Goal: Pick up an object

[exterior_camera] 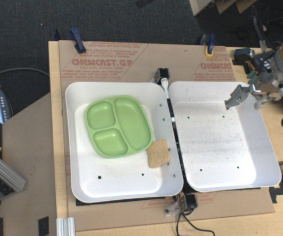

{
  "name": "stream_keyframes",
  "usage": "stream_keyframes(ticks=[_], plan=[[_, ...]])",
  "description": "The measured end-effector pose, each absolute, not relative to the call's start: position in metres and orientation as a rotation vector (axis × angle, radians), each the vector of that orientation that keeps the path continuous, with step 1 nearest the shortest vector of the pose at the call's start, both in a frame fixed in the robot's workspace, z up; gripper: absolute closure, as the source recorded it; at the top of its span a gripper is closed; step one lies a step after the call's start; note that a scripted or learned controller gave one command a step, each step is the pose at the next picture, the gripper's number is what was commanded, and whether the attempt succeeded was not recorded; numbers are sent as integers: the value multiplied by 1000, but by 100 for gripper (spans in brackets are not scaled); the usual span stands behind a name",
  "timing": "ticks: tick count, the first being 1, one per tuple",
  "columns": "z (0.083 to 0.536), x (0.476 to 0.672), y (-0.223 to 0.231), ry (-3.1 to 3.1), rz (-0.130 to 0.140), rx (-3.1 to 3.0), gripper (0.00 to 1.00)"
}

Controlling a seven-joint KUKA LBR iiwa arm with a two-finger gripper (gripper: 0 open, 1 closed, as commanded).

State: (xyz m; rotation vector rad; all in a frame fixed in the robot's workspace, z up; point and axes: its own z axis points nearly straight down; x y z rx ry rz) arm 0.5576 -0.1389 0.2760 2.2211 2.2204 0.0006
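A light green divided plate (119, 127) lies flat in the left bin (82, 181). A tan, bread-like square piece (158, 154) rests against the plate's lower right rim. My gripper (242, 103) hangs over the upper right part of the right bin (259, 176), far from both objects. Its two grey fingers (234, 97) stand apart, open, with nothing between them.
A black divider strip (172, 127) runs between the two bins. Blue and yellow clamps (77, 41) hold the cardboard-covered bench at the back. Cables and a connector (185, 205) sit at the front edge between the bins.
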Motion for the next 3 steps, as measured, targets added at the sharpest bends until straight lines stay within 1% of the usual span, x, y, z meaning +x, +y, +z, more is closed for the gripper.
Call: stream_keyframes(ticks=[1,2,3], plan=[[424,496,-122,2215,14,2210,0],[542,479,-126,2211,15,2209,0],[545,480,-125,2218,4,2215,100]])
